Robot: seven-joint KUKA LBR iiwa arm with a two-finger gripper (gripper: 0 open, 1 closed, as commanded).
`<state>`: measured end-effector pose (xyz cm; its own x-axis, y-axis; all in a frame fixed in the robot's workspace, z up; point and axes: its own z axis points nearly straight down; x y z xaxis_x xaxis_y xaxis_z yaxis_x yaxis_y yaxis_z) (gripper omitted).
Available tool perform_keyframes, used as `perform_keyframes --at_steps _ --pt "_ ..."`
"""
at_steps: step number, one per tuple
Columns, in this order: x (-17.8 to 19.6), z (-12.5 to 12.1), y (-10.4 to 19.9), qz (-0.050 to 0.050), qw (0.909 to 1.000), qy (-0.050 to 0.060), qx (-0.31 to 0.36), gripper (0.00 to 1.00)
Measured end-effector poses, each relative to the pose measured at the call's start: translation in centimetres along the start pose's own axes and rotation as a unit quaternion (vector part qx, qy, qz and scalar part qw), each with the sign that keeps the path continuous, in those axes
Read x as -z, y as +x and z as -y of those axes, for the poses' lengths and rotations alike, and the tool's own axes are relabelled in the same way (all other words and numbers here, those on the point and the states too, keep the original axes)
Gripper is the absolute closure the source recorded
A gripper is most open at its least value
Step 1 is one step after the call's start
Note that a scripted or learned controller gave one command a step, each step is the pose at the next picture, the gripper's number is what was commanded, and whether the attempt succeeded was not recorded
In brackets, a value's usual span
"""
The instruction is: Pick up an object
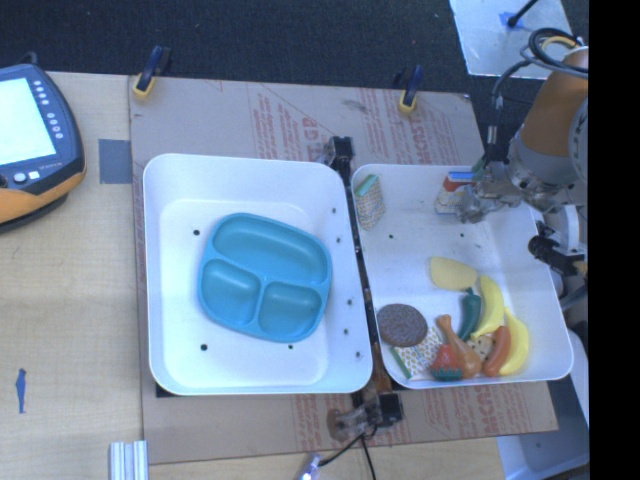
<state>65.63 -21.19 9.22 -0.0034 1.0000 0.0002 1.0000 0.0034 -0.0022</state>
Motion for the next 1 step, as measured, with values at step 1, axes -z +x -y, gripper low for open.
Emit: perform_keyframes --at_steps 1 --pt "6.21 -0.04 2.11 0.000 1.0000 -0.001 0.000 0.00"
